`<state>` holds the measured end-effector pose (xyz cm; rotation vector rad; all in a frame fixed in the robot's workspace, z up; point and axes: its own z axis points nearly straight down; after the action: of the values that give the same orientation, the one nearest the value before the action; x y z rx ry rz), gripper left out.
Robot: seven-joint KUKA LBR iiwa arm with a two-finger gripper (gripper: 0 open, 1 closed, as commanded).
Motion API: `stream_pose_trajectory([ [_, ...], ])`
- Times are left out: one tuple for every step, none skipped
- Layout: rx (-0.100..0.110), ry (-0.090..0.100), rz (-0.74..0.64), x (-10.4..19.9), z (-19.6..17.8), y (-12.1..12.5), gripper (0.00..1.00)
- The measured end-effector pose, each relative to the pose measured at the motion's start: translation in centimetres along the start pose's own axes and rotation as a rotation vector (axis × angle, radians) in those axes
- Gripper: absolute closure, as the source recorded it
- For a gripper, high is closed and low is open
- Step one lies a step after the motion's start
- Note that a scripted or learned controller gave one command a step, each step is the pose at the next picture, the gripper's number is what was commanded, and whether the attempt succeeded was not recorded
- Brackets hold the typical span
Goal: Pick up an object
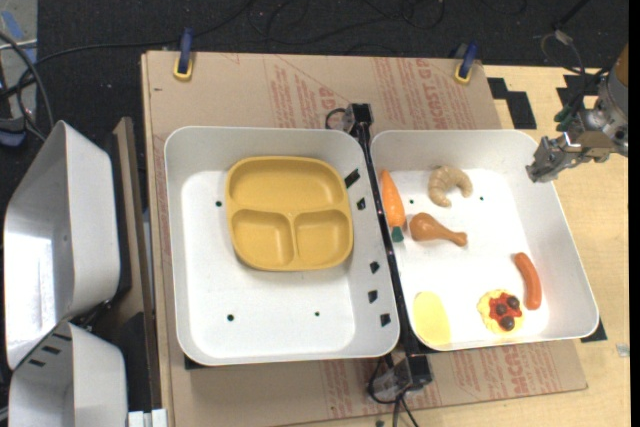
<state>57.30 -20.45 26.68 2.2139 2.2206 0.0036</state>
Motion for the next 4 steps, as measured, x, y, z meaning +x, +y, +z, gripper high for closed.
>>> stream_pose_trajectory([
  [0.003,0.001,0.000,0.0,-1.0,0.1,1.00],
  [0.008,0.004,-0.004,5.4,0.6,-0.3,1.00],
  [0.006,0.004,-0.005,10.6,0.1,-0.2,1.00],
  [0.006,0.003,-0.004,15.4,1.0,1.1,1.00],
])
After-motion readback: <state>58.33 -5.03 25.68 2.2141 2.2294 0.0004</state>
